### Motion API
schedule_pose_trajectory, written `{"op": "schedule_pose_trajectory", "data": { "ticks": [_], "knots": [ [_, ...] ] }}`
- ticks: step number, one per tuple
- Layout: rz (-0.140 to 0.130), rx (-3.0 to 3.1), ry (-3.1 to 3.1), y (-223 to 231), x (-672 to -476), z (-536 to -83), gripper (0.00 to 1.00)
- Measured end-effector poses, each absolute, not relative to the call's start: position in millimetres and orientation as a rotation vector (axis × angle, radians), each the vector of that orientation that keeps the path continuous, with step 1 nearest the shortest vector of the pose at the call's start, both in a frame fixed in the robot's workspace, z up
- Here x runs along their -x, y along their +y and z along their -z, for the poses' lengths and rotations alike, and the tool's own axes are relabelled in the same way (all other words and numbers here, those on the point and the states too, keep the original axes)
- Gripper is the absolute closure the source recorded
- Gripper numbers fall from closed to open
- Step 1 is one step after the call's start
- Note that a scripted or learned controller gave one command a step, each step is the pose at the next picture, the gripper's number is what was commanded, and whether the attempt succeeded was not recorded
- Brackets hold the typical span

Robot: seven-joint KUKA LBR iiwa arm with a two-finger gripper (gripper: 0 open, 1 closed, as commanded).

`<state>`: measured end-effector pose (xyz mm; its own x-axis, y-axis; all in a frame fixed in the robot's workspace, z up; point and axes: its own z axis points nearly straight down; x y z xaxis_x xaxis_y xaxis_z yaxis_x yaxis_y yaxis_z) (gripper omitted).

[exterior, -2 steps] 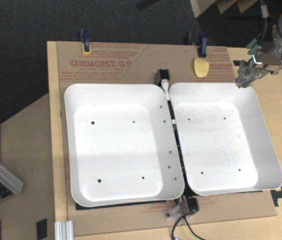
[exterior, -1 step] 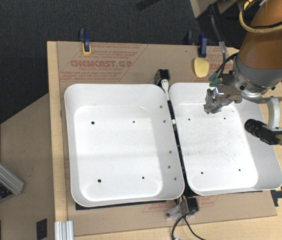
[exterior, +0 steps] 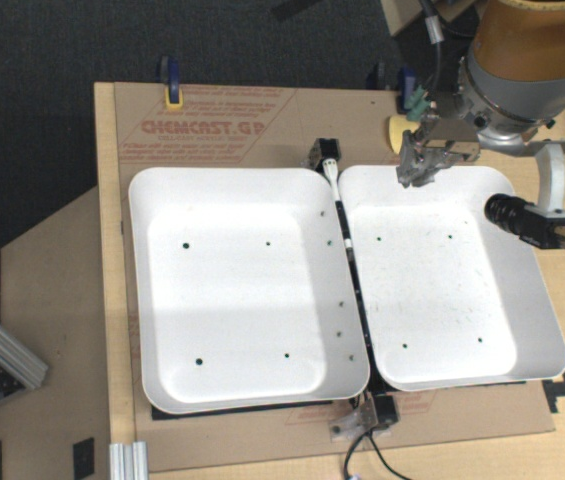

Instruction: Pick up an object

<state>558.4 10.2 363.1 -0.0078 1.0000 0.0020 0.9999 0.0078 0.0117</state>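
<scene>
**Gripper at the far rim of the right-hand bin**

Two shallow white bins sit side by side on a brown board; the left bin (exterior: 232,288) shows bare floor with four small dark dots, the right bin (exterior: 452,288) bare floor with faint specks; no object to pick can be made out in either. The gripper (exterior: 417,173) hangs over the right bin's upper edge, upper right of the frame; whether its fingers are apart or together cannot be told. A black strip (exterior: 347,268) lies along the seam where the bins meet.
</scene>
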Motion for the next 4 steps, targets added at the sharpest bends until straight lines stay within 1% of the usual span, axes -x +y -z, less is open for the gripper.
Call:
{"op": "schedule_pose_trajectory", "data": {
  "ticks": [1, 2, 3, 4],
  "knots": [
    [0.006, -2.22, 2.23, 49.0, -609.8, -252.9, 1.0],
    [-0.021, -2.209, 2.222, 92.3, -618.3, -372.6, 1.0],
    [0.008, -2.22, 2.231, 150.2, -666.3, -275.6, 1.0],
    [-0.007, -2.221, 2.214, 112.4, -667.3, -324.2, 1.0]
  ]
}}
